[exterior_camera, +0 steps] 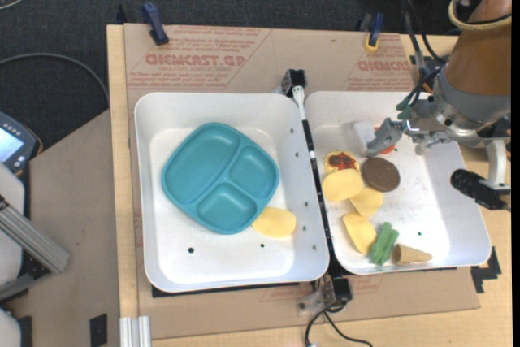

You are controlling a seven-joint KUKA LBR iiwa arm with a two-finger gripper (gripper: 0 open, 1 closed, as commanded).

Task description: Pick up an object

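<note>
My gripper (372, 140) hangs over the upper middle of the right bin (455, 232), at the end of the grey arm with the orange band (483, 45). Just below it lies a brown round disc (379, 174). Left of the disc are a red and yellow piece (341, 162) and a yellow lump (343, 186). Further down lie two more yellow pieces (360, 232), a green piece (383, 244) and a tan cone (412, 254). I see nothing held in the gripper.
The left bin (154, 134) holds a teal divided plate (221, 177) and a yellow piece (275, 222) by its lower right corner. A black rail (309, 150) runs between the bins. Blue clamps (154, 22) sit at the board's far edge.
</note>
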